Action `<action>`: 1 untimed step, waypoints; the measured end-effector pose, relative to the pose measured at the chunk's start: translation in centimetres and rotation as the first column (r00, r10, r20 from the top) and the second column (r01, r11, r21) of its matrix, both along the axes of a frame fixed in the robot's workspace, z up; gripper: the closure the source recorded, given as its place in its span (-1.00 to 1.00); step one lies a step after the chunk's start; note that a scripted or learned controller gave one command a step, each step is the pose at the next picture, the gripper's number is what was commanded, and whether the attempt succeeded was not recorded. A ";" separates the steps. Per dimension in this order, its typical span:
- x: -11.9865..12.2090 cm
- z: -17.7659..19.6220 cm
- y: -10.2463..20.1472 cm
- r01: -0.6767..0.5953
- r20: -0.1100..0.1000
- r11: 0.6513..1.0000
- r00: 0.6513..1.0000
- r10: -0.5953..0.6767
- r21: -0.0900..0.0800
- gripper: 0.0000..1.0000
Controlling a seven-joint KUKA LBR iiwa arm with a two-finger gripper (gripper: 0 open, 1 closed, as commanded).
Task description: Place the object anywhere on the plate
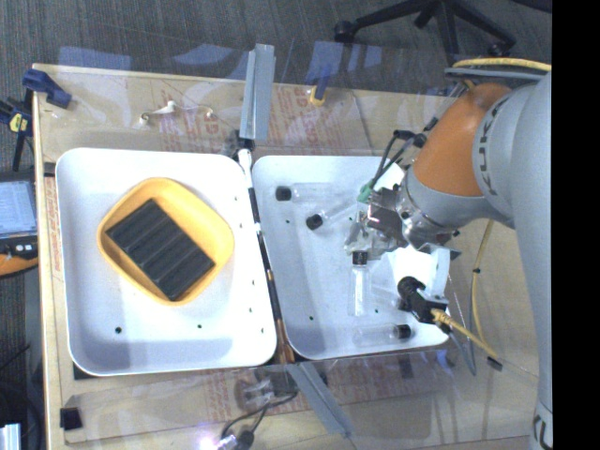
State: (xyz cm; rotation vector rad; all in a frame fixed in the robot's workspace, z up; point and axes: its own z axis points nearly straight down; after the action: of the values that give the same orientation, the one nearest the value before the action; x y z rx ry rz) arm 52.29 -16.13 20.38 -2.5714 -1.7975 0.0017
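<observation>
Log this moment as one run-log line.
arm: over right bin | tool: low in the bin | plate: left bin, dark ridged slab on it | placement: not done

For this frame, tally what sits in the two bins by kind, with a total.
Yellow plate: 1, in the left bin
Dark ridged slab lying on that plate: 1
Clear tube-like pieces with dark caps in the right bin: about 5, hard to separate
Total: about 7
</observation>
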 end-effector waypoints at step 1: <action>4.3 1.8 4.9 -0.088 0.000 0.996 0.996 0.088 -0.001 1.00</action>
State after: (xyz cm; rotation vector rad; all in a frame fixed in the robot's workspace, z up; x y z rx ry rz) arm 56.57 -11.22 22.15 -2.4905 -1.9091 0.0026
